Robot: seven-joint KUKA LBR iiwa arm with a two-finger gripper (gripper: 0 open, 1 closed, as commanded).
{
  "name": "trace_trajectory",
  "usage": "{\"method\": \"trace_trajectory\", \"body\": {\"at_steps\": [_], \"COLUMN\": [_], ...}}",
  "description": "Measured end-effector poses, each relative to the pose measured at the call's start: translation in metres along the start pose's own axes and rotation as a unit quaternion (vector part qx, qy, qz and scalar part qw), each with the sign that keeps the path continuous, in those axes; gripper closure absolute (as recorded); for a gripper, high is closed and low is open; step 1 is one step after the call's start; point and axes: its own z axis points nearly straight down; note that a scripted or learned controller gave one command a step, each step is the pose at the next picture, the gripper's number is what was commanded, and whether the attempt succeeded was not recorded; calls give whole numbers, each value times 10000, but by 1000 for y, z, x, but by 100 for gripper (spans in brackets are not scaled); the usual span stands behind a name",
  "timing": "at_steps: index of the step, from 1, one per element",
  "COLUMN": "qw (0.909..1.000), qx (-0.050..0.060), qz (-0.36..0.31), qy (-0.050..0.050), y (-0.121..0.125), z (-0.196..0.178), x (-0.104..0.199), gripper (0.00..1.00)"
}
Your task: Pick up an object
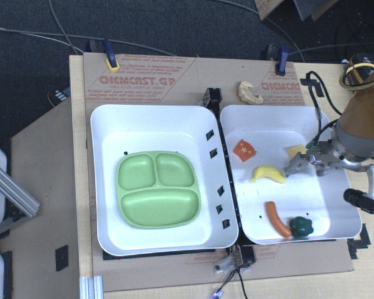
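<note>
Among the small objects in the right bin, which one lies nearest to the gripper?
The yellow banana lies nearest: the gripper is just to its right. The orange-red piece is farther left, and the carrot and green object lie near the front edge.

- Printed in red along the far edge of the cardboard sheet (174,73), behind the left bin: "CHEMCAST GP".
- Same red lettering behind the right bin, partly covered, not legible.

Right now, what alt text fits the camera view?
The arm's claw hangs over the right bin beside a banana, with an orange block, carrot and green toy nearby. The left bin holds a green divided tray.
</note>
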Motion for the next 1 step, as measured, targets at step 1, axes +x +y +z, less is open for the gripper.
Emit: {"method": "trace_trajectory", "body": {"at_steps": [1], "qw": [10000], "qx": [-10], "qz": [-1], "qy": [-4], "y": [0], "z": [21], "x": [1], "gripper": [0]}}
